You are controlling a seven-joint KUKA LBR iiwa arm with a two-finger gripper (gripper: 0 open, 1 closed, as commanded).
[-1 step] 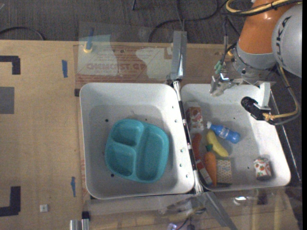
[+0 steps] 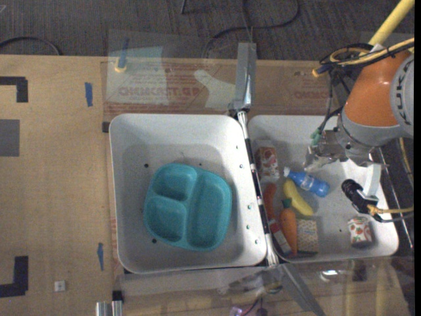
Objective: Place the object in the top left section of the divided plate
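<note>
Plywood covers the bench, with strips of black and blue tape on it and dark carpet and loose cables beyond its far edge. Two shallow white bins sit side by side on the wood. From where I stand, the left bin [image 2: 131,137] holds just a teal divided plate [image 2: 189,206], lying slightly turned, its three sections empty — nothing has been delivered yet.

The right bin [image 2: 388,239] is crowded. A blue bottle [image 2: 308,183] with a white cap lies on its side near the middle, a toy banana [image 2: 297,199] just beside it and a toy carrot [image 2: 288,224] below that. A small can [image 2: 266,161] stands near the dividing wall, a tan block [image 2: 306,236] sits by the carrot, and a small red-and-white cup [image 2: 359,231] rests toward the bin's right side.

The grey arm reaches in from the right, and its gripper [image 2: 318,161] hangs low over the right bin, close above the bottle's capped end. I judge this to be the pick-up step, the bottle the likeliest target. Whether the claw is spread or closed I cannot tell; it is too small and dark here.

The banana lying so close to the bottle could get nudged or caught, and the wall between the bins must be cleared on the way to the plate.
</note>
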